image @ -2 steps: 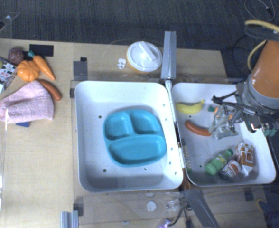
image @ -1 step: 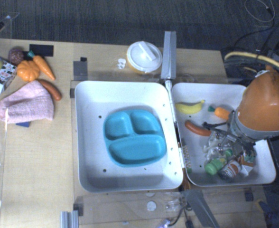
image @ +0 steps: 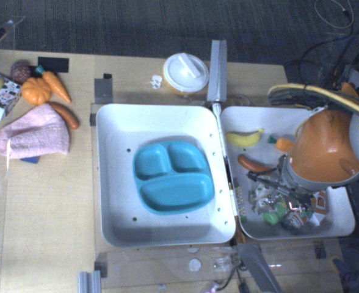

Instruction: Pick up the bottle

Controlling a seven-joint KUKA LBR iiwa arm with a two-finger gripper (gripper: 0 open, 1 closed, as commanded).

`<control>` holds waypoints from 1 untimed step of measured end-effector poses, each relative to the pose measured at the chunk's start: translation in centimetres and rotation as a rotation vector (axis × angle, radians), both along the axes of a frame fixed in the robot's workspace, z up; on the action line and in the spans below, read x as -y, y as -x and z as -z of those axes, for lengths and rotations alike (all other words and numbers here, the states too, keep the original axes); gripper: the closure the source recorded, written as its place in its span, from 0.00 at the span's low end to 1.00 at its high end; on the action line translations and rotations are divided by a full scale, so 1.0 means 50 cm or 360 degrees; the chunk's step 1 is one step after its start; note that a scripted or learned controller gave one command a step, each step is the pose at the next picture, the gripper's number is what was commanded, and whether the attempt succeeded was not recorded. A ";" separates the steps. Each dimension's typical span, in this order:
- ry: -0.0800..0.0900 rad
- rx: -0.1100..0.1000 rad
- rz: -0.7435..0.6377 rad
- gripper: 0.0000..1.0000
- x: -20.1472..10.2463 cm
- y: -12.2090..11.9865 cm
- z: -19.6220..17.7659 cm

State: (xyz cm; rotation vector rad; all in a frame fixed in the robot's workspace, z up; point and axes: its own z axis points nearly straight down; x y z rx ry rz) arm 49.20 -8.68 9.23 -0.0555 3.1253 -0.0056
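Gripper (image: 277, 195) low in the right bin (image: 344, 224), buried in a jumble of small items near the front wall; cannot tell its state. Bottle not made out for certain in that clutter. Arm (image: 326, 148), orange band up, covers the bin's right half. Banana (image: 245, 138) and hot dog (image: 253, 163) lie toward the divider, apart from the gripper. Left bin (image: 115, 163) holds a blue divided tray (image: 173, 176) at centre, bare white floor all round it.

The right bin (image: 349, 221) is crowded at lower right of frame, while bare floor rings the blue tray (image: 173, 176) at centre.
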 end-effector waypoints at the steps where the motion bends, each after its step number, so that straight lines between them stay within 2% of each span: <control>1: -0.0017 0.0002 0.0468 1.00 0.030 -0.025 0.000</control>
